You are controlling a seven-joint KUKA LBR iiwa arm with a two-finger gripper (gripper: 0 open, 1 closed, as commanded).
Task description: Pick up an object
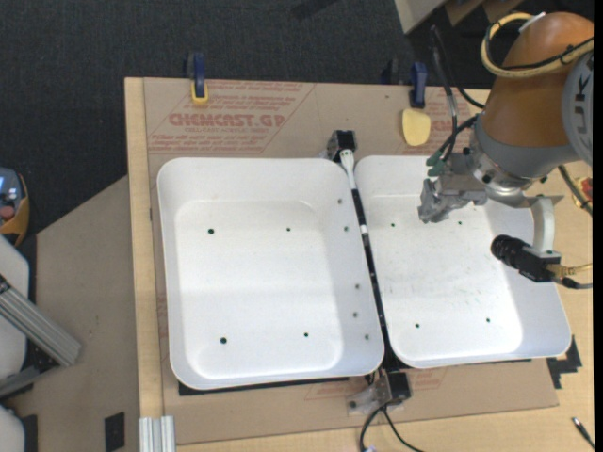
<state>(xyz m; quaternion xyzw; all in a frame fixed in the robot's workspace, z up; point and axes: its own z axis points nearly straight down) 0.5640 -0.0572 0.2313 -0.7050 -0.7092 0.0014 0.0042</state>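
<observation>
Nearest the lens, a black clip (pixel 391 386) sits at the counter's (pixel 254 102) front edge where the left bin (pixel 171 252) and right bin (pixel 546 342) meet. The hand (pixel 438 205) hangs over the right bin's far half, too blurred to tell how far open it is or whether it has hold of anything. My best guess at the thing to pick is the pale yellow piece (pixel 415 125) on the counter just behind the right bin: it looks light, perhaps soft, best pinched across its narrow width, though the bin's rim and a blue clamp (pixel 418 83) crowd it.
</observation>
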